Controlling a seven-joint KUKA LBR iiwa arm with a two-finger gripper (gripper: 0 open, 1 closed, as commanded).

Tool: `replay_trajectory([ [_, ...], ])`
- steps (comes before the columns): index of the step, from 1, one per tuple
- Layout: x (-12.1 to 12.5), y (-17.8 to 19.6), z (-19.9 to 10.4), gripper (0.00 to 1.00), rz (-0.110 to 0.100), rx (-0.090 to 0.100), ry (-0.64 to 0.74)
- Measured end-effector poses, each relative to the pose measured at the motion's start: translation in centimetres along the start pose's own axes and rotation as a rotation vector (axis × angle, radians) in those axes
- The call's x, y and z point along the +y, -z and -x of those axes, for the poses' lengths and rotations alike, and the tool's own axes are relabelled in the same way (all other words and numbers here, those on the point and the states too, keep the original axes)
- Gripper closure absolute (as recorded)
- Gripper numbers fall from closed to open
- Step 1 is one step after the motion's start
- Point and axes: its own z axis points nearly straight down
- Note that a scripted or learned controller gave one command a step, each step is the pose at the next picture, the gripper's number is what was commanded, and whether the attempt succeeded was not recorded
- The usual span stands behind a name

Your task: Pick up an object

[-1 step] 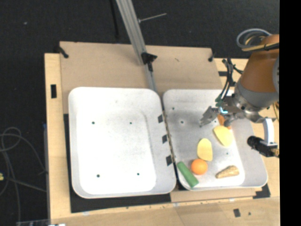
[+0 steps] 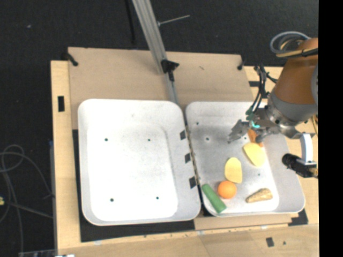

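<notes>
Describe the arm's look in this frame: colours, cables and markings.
The arm is grey with a broad orange band above the wrist. Dark cables run along its side by the wrist, and a small teal spot shows near the gripper, which is dark grey metal.

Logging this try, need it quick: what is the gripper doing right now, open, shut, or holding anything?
Gripper: over the right bin, beside the yellow piece; open or shut cannot be told.
</notes>
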Motion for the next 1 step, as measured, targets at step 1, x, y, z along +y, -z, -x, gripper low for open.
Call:
replay_trajectory([
  [1, -0.33, -4.26, -0.10, 0.00, -0.004, -0.002, -0.003],
])
